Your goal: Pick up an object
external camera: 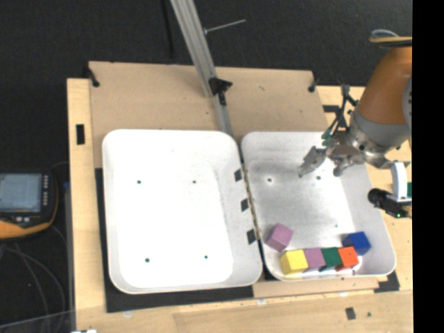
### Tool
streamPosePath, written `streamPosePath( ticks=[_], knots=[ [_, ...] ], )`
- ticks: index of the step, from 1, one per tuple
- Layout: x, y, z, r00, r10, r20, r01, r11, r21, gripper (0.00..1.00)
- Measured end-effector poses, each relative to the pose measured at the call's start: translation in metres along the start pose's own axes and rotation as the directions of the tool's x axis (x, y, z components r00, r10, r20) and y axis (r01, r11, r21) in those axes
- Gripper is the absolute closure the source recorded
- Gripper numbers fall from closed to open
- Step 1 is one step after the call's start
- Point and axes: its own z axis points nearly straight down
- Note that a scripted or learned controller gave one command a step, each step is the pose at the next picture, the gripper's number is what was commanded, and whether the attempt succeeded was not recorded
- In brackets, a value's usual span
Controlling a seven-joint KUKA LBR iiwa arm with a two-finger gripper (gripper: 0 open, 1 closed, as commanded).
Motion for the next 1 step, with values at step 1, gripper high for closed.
streamPosePath(
  ticks=[1],
  knots=[
    [-0.0013,0.0007,-0.0112,1.0,0.0,0.001,0.0,1.0,-0.003,1.0]
  ],
)
